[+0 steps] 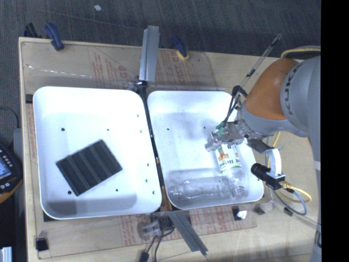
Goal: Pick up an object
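- Right now the claw [222,141] sits low over the right bin [180,105], near its right wall, with the grey arm [294,100] and its orange band reaching in from the right.
- Directly under and just in front of the claw lies a small bottle with an orange-and-white label [229,161], pointing roughly from the claw toward the bin's near edge.
- Whether the claw is spread or closed I cannot tell; the wrist hardware and cables crowd that spot, and nothing shows clearly between its tips, so I would not count the bottle as held.
- A larger clear plastic bottle [204,189] lies on its side along the near wall of the same bin, its end touching or just beside the small bottle's far end.
- In the left bin [49,108] a dark ribbed flat panel [89,166] lies alone, well apart from the arm.
- My judgement: the step in hand is closing on the small labelled bottle, the nearest candidate.
- To do it well, the grip should cross the bottle's narrow width, not its length, and sit near its middle so it does not tip on the lift.
- Round smooth plastic is likely to roll or squirt out, so a centred, square approach matters.
- The lift should go straight up, as the clear bottle and the bin wall are both close and a sideways drag could snag either.
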Robot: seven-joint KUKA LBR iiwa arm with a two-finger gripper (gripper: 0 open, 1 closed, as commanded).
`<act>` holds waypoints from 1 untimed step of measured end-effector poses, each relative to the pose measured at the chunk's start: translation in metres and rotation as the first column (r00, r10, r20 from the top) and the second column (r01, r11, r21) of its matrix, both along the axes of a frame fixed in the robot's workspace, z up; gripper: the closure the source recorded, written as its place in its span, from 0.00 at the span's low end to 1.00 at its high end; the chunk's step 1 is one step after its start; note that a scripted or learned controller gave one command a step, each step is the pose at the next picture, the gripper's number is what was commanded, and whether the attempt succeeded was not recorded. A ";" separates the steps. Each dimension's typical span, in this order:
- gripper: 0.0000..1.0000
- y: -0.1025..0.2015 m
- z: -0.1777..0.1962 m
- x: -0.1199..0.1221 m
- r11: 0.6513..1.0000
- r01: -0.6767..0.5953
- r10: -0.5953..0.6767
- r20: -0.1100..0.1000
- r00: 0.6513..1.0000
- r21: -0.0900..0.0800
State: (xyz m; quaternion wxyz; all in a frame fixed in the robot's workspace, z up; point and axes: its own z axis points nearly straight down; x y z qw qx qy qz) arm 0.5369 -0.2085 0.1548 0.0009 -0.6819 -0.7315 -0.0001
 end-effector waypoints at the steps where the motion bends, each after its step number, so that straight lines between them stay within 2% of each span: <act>1: 1.00 0.010 0.064 0.059 0.995 -0.096 0.096 0.001 0.995 -0.001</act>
